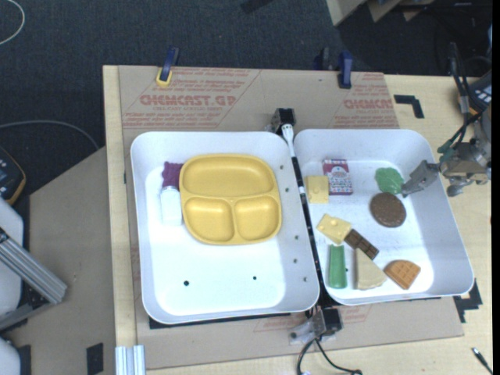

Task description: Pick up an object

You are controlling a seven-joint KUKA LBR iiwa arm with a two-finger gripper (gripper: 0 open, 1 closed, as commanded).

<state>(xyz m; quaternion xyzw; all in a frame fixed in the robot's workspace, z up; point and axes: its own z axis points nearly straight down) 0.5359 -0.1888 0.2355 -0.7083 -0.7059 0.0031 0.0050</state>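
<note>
I have one camera over my station, fixed above the bench (234,92) and looking down at a slant. It takes in both white bins whole: the left bin (156,233) and the right bin (437,233) lie side by side across the middle of the frame. The far edge of the bench sits toward the top of the picture, with dark floor (78,22) beyond it; the near edge runs along the bottom. The camera stands far enough back that floor shows on the left as well. My arm (469,162) enters at the right edge, over the right bin
</note>
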